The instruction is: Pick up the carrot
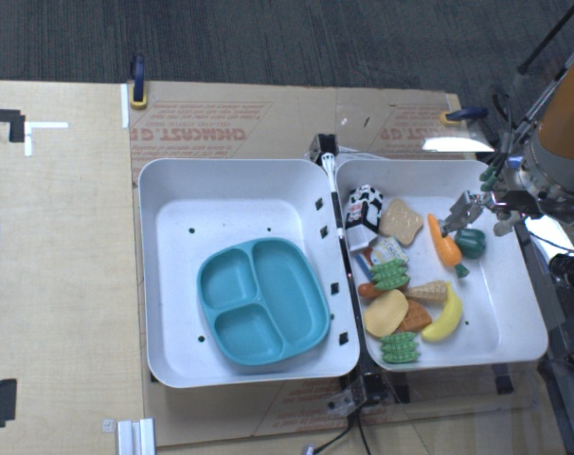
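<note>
- From the overhead camera view I've got the arm (552,150) coming in over the right bin's (510,320) far right corner, with the gripper (460,218) hanging low over the far half of that bin.
- The carrot (444,245) sits right under the fingertips, orange with its green top pointing toward the near right. The gripper tips look like they're touching or just above its far end, but honestly I can't tell if the fingers are spread or pinched, too small and dark from up here.
- The carrot is roughly mid-bin, closer to the right wall than the left, with a dark green pepper-looking thing (470,243) just beside it on the right.
- Count for the right bin, as best I can make out: one carrot, one banana (445,320) toward the near edge, one bread slice (401,221), one black-and-white spotted item (364,206) up at the far left corner, two green pea pods (390,275), plus a pile of tan and orange bits along the left wall I can't identify.
- The left bin (173,216) holds one teal divided plate (261,300) with three compartments, sitting toward the near right corner.
- Both bins sit on a cardboard sheet (230,126) on the bench.
</note>
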`<control>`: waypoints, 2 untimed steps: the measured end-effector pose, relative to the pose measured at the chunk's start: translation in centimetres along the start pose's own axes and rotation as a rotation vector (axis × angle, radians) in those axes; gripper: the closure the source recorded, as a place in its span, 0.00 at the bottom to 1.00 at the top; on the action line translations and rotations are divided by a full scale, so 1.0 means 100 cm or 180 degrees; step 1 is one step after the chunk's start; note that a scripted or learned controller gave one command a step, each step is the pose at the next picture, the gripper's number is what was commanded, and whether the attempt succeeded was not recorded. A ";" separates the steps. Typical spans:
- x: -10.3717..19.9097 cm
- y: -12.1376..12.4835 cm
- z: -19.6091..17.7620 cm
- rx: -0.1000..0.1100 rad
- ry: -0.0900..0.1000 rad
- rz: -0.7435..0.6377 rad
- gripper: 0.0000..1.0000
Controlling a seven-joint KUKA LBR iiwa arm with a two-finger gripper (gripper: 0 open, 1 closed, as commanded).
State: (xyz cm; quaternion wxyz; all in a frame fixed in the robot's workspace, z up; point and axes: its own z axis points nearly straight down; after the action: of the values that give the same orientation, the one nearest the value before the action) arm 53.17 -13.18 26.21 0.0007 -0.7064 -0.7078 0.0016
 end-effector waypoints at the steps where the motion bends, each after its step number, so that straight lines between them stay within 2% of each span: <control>1: -0.010 0.058 0.147 -0.0042 -0.0012 0.0064 0.00; 2: -0.028 0.059 0.166 -0.0029 0.0061 0.0663 0.00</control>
State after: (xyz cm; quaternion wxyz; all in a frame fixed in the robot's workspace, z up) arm 59.01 -15.99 9.62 0.0040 -0.7761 -0.6306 -0.0083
